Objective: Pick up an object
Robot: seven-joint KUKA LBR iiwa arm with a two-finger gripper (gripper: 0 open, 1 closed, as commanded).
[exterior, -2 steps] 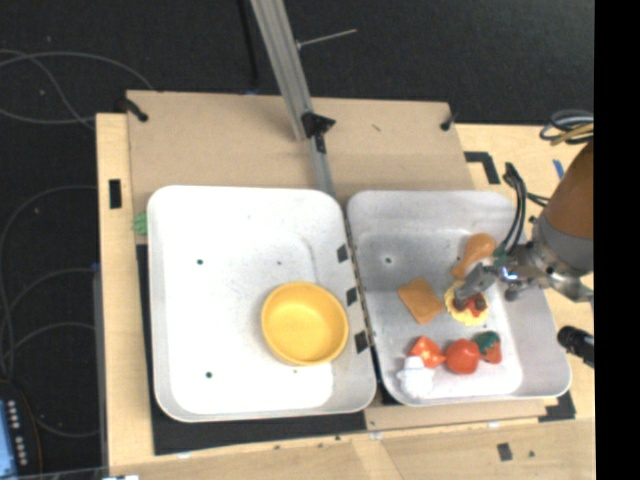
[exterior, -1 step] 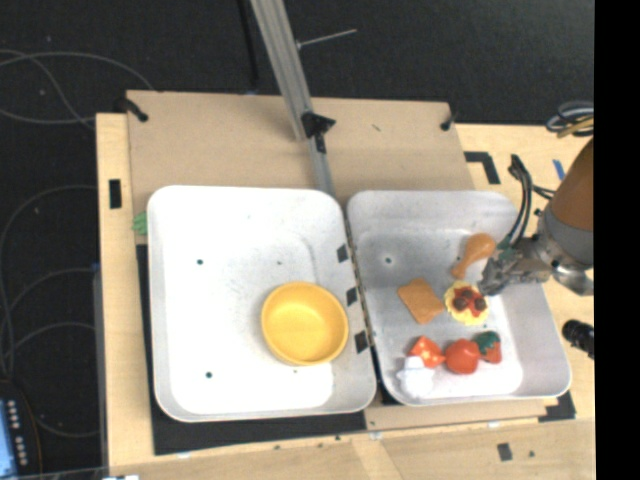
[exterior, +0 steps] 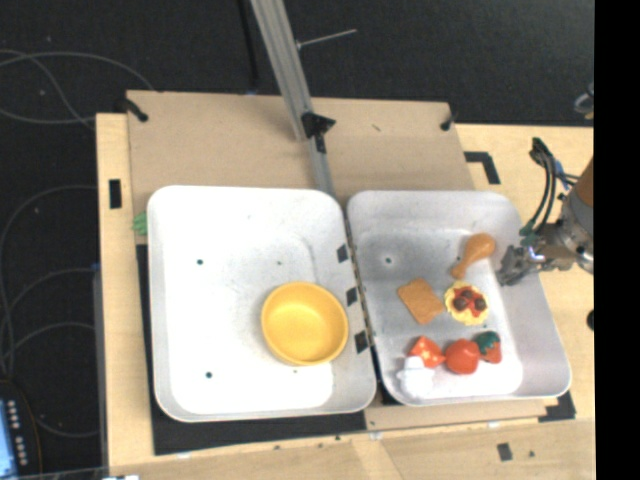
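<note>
A tan wooden surface [exterior: 230, 143] carries two shallow white bins side by side, seen from above at a slant. The left bin [exterior: 220, 238] holds a yellow bowl [exterior: 304, 322], sitting upright near its lower right corner. A grey metal pole [exterior: 285, 63] runs from the top of the picture down to the gap between the bins. The right bin [exterior: 420, 223] holds a cluster of toy food toward its right and lower part: an orange drumstick [exterior: 474, 252] lying tilted, a tan cracker [exterior: 421, 301] just below and left of it, a small tart [exterior: 467, 303] with red filling beside the cracker, and below them a red and white piece [exterior: 421, 353], a tomato [exterior: 461, 356], and a strawberry [exterior: 488, 345] close together. The claw [exterior: 518, 263] hovers at the bin's right edge, just right of the drumstick; whether it is spread or pressed together cannot be told.
</note>
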